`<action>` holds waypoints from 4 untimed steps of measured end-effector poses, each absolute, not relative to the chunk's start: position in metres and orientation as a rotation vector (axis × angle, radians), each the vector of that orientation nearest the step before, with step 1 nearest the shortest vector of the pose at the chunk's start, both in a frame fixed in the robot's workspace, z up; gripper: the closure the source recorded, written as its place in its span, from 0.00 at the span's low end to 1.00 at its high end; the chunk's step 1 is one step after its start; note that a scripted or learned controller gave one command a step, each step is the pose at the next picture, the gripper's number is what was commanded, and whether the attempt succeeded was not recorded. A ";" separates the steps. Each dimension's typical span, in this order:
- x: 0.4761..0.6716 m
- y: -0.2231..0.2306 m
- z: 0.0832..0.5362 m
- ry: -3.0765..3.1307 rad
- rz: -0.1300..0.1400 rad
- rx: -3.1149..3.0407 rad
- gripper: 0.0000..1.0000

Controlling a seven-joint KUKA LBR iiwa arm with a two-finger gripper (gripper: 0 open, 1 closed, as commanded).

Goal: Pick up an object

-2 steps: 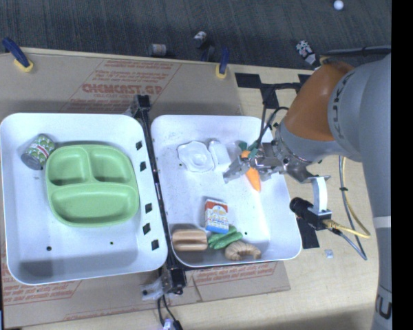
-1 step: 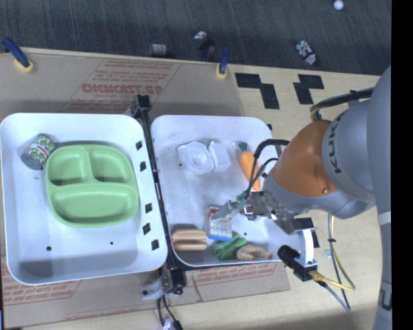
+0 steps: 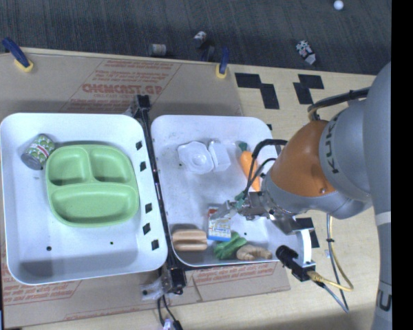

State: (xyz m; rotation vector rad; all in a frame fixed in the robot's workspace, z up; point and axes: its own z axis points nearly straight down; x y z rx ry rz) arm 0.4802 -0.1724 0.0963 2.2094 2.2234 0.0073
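Note:
My gripper (image 3: 228, 210) reaches in from the right and hangs low over the front part of the right bin (image 3: 166, 184). Right beneath its tip lies a small white packet with red and blue print (image 3: 219, 227); whether they touch I cannot tell. Along the front wall lie a hot dog bun (image 3: 189, 239), a green leafy piece (image 3: 228, 247) and a tan knobbly piece (image 3: 252, 254). Further back sit a clear plastic cup (image 3: 197, 157) and an orange carrot (image 3: 246, 162), partly behind the wrist.
The left bin (image 3: 14, 205) holds a green divided plate (image 3: 91, 184) and a small can (image 3: 37, 150) in its far left corner. The arm's orange band (image 3: 299, 163) and grey body cover the right bin's right edge. Cables trail at the front right.

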 end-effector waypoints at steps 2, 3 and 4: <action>0.482 -0.162 0.094 2.226 0.005 2.209 0.00; 0.479 -0.211 0.095 2.225 0.009 2.214 0.00; 0.587 -0.178 0.096 2.224 0.009 2.210 0.00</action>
